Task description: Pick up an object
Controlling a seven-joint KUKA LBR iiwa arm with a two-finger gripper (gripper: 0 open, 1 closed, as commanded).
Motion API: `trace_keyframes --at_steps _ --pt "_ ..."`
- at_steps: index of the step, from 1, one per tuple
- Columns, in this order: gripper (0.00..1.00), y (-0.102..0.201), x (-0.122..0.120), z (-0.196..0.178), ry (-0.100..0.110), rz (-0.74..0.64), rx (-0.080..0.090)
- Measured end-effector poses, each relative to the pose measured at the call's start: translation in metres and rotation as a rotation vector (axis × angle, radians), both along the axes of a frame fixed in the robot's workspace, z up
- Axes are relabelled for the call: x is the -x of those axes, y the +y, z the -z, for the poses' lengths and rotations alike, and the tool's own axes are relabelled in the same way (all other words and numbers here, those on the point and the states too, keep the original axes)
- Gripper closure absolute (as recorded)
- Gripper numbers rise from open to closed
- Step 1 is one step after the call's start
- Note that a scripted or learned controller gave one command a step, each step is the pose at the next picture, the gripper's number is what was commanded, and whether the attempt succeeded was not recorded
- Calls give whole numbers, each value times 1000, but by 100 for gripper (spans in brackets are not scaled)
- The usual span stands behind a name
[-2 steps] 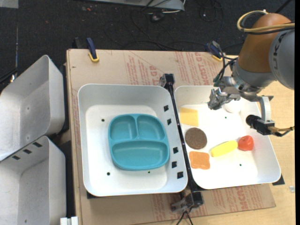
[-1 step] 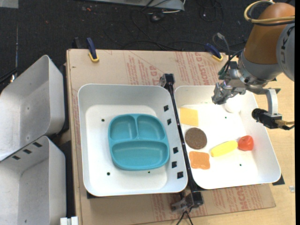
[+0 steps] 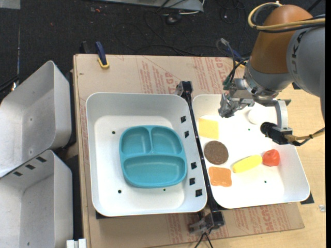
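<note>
White plastic bins sit side by side on the tabletop [image 3: 155, 66]. The left bin [image 3: 98, 138] holds a teal divided plate [image 3: 152, 155]. In the right bin [image 3: 289, 180] lie a yellow square [image 3: 209, 127], brown disc [image 3: 215, 152], orange piece [image 3: 220, 176], yellow oblong [image 3: 246, 164] and red piece [image 3: 271, 158]. The gripper [image 3: 227, 109] hangs at the bin's upper left, above the yellow square; I cannot tell how its jaws stand.

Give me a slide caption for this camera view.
KUKA gripper hovers above the yellow square in the right bin; teal divided plate fills the left bin.

divided tray [image 3: 153, 156] in left bin [image 3: 98, 138], food pieces [image 3: 216, 152] in right bin [image 3: 289, 190]
</note>
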State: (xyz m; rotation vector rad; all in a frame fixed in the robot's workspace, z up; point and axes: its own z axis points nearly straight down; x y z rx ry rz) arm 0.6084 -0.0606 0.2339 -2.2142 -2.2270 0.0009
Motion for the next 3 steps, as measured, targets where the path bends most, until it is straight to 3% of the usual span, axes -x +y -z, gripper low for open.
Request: trace_keyframes --at_steps 2,3 --pt "100 99 3 -13 -2 -2 -1" --pt "100 145 0 -2 -1 -2 -1"
